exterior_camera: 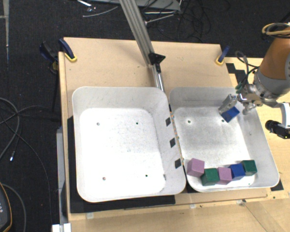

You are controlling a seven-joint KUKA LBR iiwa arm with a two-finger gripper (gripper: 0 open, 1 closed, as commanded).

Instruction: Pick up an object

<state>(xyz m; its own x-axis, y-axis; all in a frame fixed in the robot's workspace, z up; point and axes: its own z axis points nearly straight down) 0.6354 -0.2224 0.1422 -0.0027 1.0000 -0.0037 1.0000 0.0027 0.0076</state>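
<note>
My gripper [232,108] hangs over the upper right part of the right bin [208,134], reaching in from the right. A small blue block [230,114] sits tilted between its fingers [227,102], and the gripper is shut on it. The block appears lifted a little off the bin floor. Along the right bin's front wall lies a row of blocks: a purple one [195,166], a green one [210,176], a second purple one [224,174], a blue one [238,170] and another green one [250,166].
The left bin [118,144] lies beside the right one, their rims meeting in the middle. A slanted metal pole [140,28] crosses the back of the bench. Clamps [65,50] grip the bench's far corners.
</note>
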